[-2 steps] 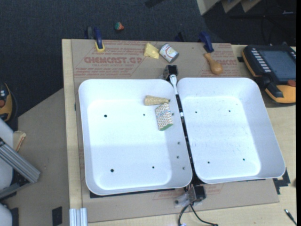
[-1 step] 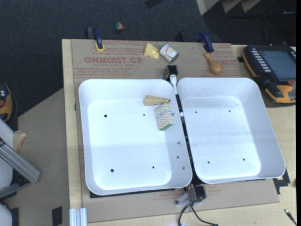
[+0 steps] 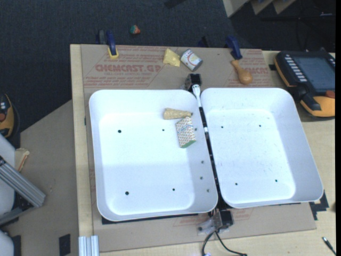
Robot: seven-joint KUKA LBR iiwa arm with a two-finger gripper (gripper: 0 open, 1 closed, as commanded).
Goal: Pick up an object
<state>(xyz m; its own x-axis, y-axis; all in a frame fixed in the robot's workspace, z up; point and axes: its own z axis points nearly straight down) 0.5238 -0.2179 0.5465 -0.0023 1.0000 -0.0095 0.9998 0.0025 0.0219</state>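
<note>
Objects: patterned packet [image 3: 185,131] touching tan piece [image 3: 177,113], left bin [image 3: 106,159].

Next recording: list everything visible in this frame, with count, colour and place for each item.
Shallow white plastic bins: 2, white, side by side on the bench.
Tan cone-shaped piece: 1, tan, left bin, upper right area.
Small patterned packet: 1, white with green print, left bin, just below the tan piece.
Yellow wedge: 1, yellow, on the board behind the bins.
Small white box: 1, white and grey, beside the yellow wedge.
Wooden-looking brown handle piece: 1, brown, board behind the right bin.
Blue clamps: 2, blue, back edge of the board.
Handheld control pendant: 1, black and orange, right of the bench.
Small coloured ball: 1, on the dark floor.
</note>
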